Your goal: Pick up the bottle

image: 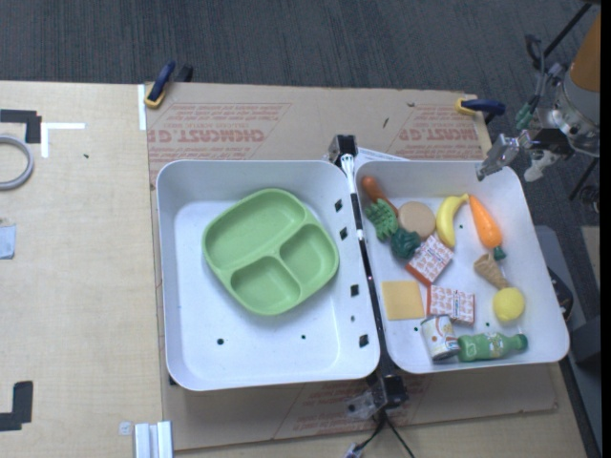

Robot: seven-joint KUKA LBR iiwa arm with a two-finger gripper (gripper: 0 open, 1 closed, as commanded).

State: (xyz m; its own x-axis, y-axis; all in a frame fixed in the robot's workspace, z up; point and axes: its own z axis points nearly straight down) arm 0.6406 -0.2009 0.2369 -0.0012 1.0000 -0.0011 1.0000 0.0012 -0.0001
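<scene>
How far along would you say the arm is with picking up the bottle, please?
Nothing looks done yet: the green bottle lies on its side along the near edge of the right bin, beside a small can. In hand: the gripper hovers over the bin's far right corner, well away from the bottle, with nothing between its fingers. Left: travelling to the bottle, descending, grasping and lifting.

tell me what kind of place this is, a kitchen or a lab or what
Most likely a robot lab bench, not a kitchen: two white bins sit clamped on cardboard, the food such as the banana and the green bottle looks like toys, and a robot gripper hangs by the right bin.
</scene>
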